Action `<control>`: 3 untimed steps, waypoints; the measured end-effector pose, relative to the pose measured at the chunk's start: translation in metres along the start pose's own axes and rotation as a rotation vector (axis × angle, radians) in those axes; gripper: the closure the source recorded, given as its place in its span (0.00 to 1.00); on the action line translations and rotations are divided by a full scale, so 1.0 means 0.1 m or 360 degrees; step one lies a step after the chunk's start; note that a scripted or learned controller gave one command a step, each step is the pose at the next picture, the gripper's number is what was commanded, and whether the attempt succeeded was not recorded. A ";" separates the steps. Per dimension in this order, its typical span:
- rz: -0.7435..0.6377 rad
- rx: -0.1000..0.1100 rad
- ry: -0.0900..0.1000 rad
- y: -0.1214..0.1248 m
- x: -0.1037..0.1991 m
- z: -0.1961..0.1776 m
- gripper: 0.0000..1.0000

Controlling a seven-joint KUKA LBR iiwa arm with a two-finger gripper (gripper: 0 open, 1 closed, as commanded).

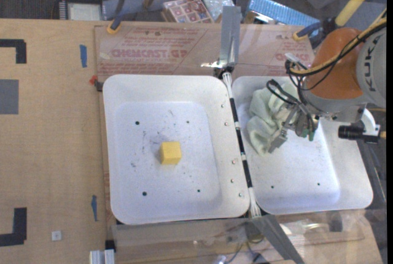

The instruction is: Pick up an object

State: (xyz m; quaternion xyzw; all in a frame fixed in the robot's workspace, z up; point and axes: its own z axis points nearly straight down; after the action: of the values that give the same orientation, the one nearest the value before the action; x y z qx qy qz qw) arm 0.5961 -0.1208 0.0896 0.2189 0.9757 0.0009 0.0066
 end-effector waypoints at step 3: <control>0.0477 0.0009 0.0014 -0.34 -0.26 -0.14 1.00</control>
State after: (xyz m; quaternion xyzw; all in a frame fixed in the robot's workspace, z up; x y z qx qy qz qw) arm 0.6045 -0.1622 0.1041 0.3623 0.9321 0.0003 0.0013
